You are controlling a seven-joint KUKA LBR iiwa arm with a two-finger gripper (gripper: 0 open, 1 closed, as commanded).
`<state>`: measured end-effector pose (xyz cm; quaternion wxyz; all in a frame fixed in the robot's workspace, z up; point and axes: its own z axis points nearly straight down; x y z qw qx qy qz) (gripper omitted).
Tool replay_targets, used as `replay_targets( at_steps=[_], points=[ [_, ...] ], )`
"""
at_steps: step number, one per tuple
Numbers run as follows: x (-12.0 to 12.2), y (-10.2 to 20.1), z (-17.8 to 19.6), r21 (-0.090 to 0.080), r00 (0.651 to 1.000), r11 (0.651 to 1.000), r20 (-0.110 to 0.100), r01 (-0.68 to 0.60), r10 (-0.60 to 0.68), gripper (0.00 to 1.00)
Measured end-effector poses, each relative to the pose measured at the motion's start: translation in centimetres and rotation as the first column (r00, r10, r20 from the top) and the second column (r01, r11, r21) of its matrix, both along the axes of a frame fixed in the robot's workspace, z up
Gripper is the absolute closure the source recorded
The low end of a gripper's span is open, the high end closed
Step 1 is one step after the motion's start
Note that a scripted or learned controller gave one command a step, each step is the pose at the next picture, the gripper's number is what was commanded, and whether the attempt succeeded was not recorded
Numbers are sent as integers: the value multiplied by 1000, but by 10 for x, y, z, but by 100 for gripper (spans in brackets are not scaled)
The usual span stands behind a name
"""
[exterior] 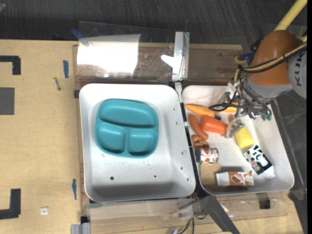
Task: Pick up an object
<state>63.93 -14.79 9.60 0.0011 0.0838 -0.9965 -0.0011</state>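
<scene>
Right bin [285, 172]: gripper [238, 126] above yellow block [244, 137]; labels unreadable.

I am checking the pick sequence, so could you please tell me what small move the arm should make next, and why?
Probably a short descent onto the yellow block. The claw sits just above the block's upper end in the right bin, with nothing visibly between its fingers, and the block lies apart from the orange carrot.

The gripper [239, 122] hangs over the right bin [282, 165], just above a yellow block [244, 137], right of an orange carrot [213, 126].
</scene>
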Motion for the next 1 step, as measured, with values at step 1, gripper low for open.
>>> replay_targets(
  at_steps=[1],
  points=[
    [-51,-38,-8,-3,997,997,12,77,-77,0]
  ],
)
